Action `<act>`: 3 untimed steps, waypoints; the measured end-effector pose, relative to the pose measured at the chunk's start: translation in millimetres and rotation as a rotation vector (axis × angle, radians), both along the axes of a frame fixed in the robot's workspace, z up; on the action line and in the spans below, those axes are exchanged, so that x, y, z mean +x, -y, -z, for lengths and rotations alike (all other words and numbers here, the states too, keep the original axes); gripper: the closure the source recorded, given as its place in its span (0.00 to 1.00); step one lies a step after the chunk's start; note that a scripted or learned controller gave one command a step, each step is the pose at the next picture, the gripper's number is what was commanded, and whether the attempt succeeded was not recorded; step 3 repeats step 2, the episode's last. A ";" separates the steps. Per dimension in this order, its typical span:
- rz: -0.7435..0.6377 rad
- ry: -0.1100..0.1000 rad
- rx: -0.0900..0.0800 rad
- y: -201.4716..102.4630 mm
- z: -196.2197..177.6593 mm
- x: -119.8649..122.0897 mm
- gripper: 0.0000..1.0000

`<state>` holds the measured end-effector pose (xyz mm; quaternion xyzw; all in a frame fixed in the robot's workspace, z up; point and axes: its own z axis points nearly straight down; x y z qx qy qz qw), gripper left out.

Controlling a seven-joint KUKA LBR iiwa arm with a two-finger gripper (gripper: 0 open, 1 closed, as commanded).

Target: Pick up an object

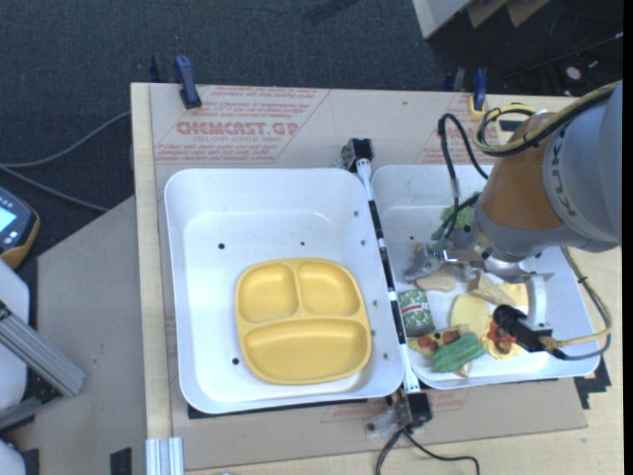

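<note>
Over the right bin [396, 191], the gripper [473, 265] is hanging above the pile of toy food [465, 330]; the pile is lying just below and toward the bin's near edge.

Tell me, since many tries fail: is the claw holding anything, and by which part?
It cannot be told. The claw is down among the clutter in the right bin, and the wrist hides its tips.
</note>
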<state>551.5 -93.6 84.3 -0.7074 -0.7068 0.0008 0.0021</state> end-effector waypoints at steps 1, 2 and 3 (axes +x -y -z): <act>0.000 0.004 -0.001 0.0 -10.5 1.4 1.00; -0.010 0.015 0.001 -74.9 -106.4 12.9 1.00; -0.010 0.015 0.001 -74.9 -106.4 12.9 1.00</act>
